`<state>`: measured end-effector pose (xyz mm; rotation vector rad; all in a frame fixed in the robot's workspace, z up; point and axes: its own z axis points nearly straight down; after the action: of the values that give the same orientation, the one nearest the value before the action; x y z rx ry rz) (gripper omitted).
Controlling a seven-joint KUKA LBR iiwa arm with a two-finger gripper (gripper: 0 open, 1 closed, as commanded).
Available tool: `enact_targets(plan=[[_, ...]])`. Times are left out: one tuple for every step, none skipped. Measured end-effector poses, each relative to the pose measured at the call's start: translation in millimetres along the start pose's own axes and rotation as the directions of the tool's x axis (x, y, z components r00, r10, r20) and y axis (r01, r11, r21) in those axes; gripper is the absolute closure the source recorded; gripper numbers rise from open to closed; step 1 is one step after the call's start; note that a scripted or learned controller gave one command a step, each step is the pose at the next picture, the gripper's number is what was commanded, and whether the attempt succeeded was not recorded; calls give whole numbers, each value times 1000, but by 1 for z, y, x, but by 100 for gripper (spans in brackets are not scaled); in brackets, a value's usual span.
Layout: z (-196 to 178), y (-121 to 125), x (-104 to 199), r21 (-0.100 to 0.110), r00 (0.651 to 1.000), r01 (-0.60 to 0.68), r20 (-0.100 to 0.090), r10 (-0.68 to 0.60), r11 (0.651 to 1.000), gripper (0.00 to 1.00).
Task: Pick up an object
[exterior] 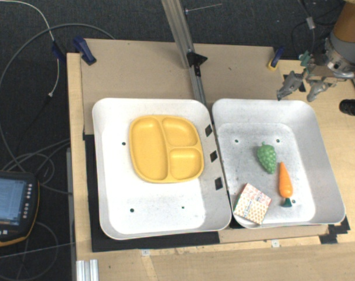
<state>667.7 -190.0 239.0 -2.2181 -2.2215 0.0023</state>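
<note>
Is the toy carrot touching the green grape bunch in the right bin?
Cannot tell. In the camera view the carrot's upper tip sits right at the lower edge of the green grape bunch, with no plain gap or contact visible.

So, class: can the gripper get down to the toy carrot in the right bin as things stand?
Probably yes. The gripper hangs open above the right bin's far edge, and the carrot lies uncovered, apart from the green grapes and the patterned box.
</note>
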Motion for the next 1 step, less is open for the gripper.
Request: enact_targets(plan=[[0,0,0,0,1000,0,0,0,1000,0]])
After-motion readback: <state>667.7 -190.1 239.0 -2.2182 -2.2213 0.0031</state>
